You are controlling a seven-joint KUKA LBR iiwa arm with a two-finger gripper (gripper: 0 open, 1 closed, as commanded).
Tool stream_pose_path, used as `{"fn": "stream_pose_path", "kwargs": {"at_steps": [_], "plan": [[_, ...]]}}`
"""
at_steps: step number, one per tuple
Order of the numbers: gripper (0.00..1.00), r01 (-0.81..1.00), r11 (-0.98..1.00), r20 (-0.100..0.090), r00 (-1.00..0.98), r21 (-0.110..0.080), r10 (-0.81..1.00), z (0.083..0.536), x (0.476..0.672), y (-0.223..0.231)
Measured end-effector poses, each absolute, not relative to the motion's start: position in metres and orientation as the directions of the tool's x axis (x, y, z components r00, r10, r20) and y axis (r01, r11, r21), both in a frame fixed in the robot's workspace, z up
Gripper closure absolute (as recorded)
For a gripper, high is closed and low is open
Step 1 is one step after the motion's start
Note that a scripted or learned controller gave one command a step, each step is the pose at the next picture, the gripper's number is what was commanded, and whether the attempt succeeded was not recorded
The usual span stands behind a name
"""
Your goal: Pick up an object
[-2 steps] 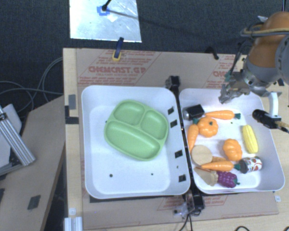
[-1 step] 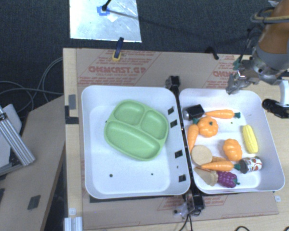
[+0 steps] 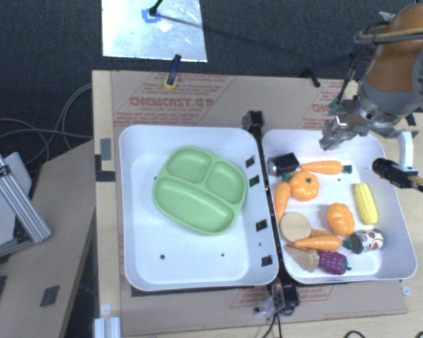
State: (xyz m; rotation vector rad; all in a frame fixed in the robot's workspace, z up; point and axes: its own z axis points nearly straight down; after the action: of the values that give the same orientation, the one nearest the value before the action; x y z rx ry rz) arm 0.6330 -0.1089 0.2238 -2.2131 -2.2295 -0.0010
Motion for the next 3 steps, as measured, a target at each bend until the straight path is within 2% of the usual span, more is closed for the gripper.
{"fn": "stream_pose_path", "kwargs": {"at_steps": [1,2,3], "plan": [[1.00,1.000,0.009,0.002,-0.009,0.001,1.000,0.233,0.607,-0.061],[1.00,1.000,0.007,0.001,-0.007,-0.001,1.000,0.234,0.582,-0.043],[1.00,1.000,0.008,0.000,-0.008,0.001,1.000,0.225,0.581,-0.032]]}}
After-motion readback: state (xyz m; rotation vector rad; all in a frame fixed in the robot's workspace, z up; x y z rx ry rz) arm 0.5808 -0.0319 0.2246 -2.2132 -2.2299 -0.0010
